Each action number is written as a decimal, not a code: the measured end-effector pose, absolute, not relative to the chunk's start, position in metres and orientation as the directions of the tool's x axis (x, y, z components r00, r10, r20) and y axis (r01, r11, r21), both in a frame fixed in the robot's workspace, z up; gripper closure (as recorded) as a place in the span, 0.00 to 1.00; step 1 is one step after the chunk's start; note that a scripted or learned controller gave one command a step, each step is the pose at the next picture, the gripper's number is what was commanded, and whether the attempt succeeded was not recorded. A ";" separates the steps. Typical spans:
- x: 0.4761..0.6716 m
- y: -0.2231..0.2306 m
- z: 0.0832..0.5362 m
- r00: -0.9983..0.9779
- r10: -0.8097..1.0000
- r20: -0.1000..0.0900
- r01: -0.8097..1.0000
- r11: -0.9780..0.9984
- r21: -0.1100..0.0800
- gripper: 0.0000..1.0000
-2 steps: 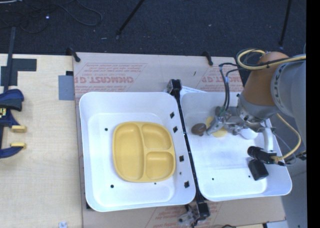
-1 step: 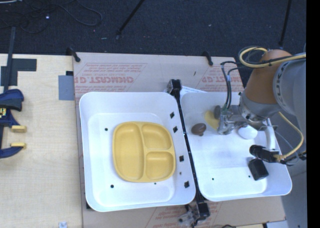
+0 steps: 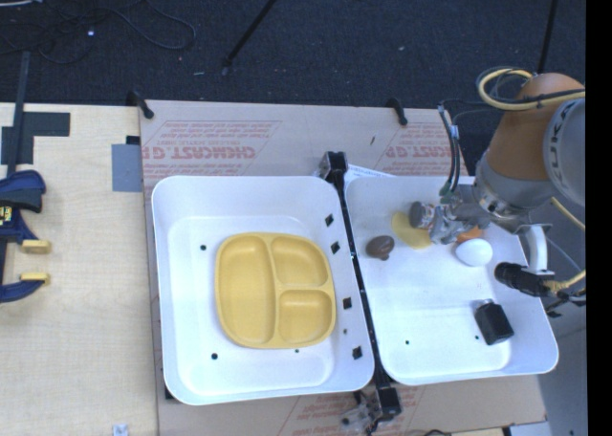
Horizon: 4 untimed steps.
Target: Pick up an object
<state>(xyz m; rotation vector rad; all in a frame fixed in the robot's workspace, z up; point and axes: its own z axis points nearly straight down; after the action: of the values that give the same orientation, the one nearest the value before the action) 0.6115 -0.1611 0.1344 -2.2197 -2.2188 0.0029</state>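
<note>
**benchwatcher:** Nearest the camera is the front rim of the left bin (image 3: 258, 394), and sitting in that bin is a yellow divided tray (image 3: 275, 291), three compartments, lying flat. Everything else is over in the right bin (image 3: 459, 367).

**gripfan22:** Yeah, the right one's got a black block (image 3: 493, 322) near its front right corner, a white egg-shaped ball (image 3: 473, 252) further back, a brownish lump (image 3: 381, 247) close to the divider, and a yellow piece (image 3: 411, 233) just beside that lump.

**benchwatcher:** And the gripper (image 3: 442, 224)? It's low over the back of the right bin, right between the yellow piece and the white ball.

**gripfan22:** Honestly can't tell whether it's clenched or released, too much clutter there. Nothing visibly between the fingers.
</note>
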 end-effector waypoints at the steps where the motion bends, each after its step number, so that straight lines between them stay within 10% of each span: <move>1: 0.615 -0.167 0.175 0.000 1.000 0.001 1.000 0.000 -0.003 1.00; 4: 0.608 -0.060 0.227 -0.005 1.000 0.003 1.000 0.005 -0.009 1.00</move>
<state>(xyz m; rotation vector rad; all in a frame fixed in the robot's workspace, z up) 0.6082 -0.0598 0.2274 -2.2097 -2.2212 0.0076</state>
